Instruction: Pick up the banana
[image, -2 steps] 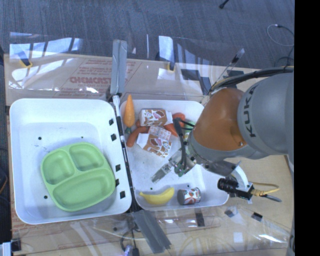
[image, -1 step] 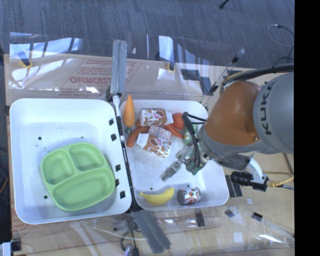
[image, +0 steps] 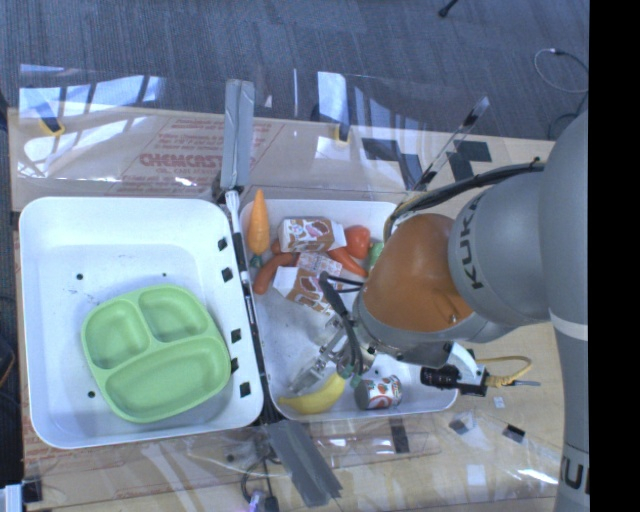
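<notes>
The yellow banana (image: 316, 397) lies against the front wall of the right bin (image: 285, 330), near its front left corner. My gripper (image: 322, 368) reaches down from the orange-banded wrist (image: 415, 275) and sits right over the banana's upper edge, close to or touching it. The arm's bulk hides the right half of this bin.
A small red-and-white can (image: 378, 392) lies just right of the banana. Toward the back of the right bin are an orange carrot (image: 259, 222), snack packets (image: 306, 234), a sausage (image: 266, 272) and red toy food (image: 350, 250). A green divided plate (image: 157, 350) rests in the left bin (image: 60, 240).
</notes>
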